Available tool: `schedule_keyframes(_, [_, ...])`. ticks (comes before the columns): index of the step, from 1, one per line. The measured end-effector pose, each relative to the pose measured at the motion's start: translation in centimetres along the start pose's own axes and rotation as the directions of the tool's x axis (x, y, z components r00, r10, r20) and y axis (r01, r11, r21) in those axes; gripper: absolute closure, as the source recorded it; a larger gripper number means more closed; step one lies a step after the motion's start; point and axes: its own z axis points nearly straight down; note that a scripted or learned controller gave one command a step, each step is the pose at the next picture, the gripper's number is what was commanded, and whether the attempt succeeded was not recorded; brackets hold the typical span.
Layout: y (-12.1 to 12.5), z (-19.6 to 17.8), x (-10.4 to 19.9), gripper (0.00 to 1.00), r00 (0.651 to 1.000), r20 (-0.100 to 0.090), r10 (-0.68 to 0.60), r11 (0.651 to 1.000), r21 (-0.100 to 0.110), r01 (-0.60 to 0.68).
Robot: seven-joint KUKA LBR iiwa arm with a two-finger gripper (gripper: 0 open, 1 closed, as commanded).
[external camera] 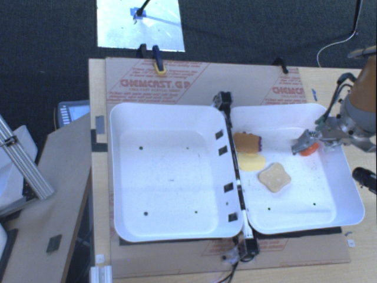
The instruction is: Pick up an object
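The right bin (344,208) holds several small objects. A brown and orange block (247,141) lies near its left wall, with a flat yellow piece (252,162) just below it and a tan toast-shaped piece (274,177) further toward the front. A small red-orange object (310,149) lies near the bin's right side. My gripper (306,141) hangs directly over this red-orange object, partly covering it. Whether it touches the object is unclear from this angle.
The left bin (115,158) sits beside the right one, joined by a black-clipped divider (231,164). A cardboard sheet (177,81) lies under both bins. A black part (366,178) sticks in at the right edge.
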Motion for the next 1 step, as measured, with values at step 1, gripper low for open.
schedule_keyframes(1, [1.78, -0.67, 12.66, 0.00, 1.000, -0.006, -0.014, 1.000, -0.001, 0.014])
